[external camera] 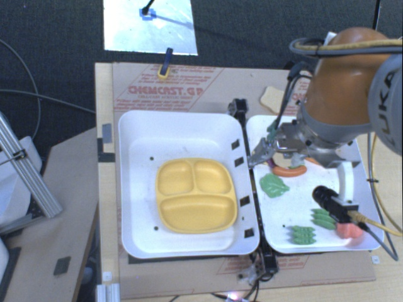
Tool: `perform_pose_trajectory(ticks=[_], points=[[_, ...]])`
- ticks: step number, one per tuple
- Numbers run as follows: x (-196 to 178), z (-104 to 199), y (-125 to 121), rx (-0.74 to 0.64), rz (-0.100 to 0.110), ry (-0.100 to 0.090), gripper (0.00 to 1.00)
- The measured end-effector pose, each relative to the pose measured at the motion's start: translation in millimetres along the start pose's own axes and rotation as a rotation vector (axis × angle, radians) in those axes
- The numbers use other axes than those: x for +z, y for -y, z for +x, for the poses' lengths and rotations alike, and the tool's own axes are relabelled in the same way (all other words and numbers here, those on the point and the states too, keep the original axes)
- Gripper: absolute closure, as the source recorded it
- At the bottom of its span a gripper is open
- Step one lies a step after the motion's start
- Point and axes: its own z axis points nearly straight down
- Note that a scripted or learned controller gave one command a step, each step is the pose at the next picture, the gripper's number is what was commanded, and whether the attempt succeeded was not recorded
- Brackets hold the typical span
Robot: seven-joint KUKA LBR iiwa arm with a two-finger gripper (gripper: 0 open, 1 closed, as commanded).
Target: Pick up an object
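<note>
1. The gripper (264,151) hangs low at the right bin's (365,247) upper-left corner, near the green leaf (274,185) and the orange piece (291,170); its grasp cannot be made out.
2. Other candidates, green pods (302,234) and a pink piece (350,231), lie lower right.
3. The yellow plate (196,195) fills the left bin (135,187).
4. The divider wall beside the gripper limits leftward room.

Both bins (182,128) appear as smooth white plastic with a slight sheen. The divided yellow tray (196,195) is smooth matt plastic. The surface (208,83) looks like brown printed cardboard, matt. The arm's orange band (343,80) is glossy, with light reflecting off it. The toy foods, including the green leaf piece (274,185), look like smooth plastic. The claw (267,151) parts look like dull grey metal.
</note>
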Motion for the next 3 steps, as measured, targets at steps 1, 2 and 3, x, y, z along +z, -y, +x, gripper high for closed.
perform_pose_trajectory(ticks=[1, 2, 3], points=[[74.4, 84.5, 21.1, -0.004, 0.021, -0.001, 0.0], [207.2, 91.1, 23.6, 0.006, 0.025, 0.003, 0.0], [111.8, 21.9, 18.2, 0.013, 0.006, 0.003, 0.0]])
